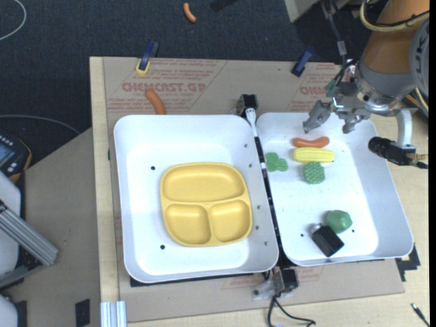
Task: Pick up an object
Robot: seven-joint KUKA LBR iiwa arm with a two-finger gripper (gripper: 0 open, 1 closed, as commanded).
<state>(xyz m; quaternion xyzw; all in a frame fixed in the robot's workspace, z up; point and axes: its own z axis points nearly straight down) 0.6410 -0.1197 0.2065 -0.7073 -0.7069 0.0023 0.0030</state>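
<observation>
Two shallow white bins sit side by side on the bench: the left bin (129, 182) fills the centre-left of the frame, the right bin (381, 203) the centre-right.

Left bin contents, one item: a yellow plate (204, 203) with three compartments (one wide section above, two smaller sections below), lying flat near the bin's middle.

Right bin contents, six items:
- one orange sausage (310, 142), upper middle of the bin;
- one yellow corn cob (314, 156), just below the sausage and touching or nearly touching it;
- one green textured piece (314, 174), directly below the corn cob;
- one small green piece (276, 162), near the bin's left wall;
- one green rounded piece (338, 219), lower part of the bin;
- one black block (327, 240), just beside the rounded piece, at its lower left.

The gripper (334, 118) hangs over the upper edge of the right bin, above and slightly right of the sausage. Its two fingers stand apart, with nothing between them.

Outside the bins, two further orange sausage-shaped pieces lie at the upper left: one on the board (156, 101), one on the dark floor (189, 11).
</observation>
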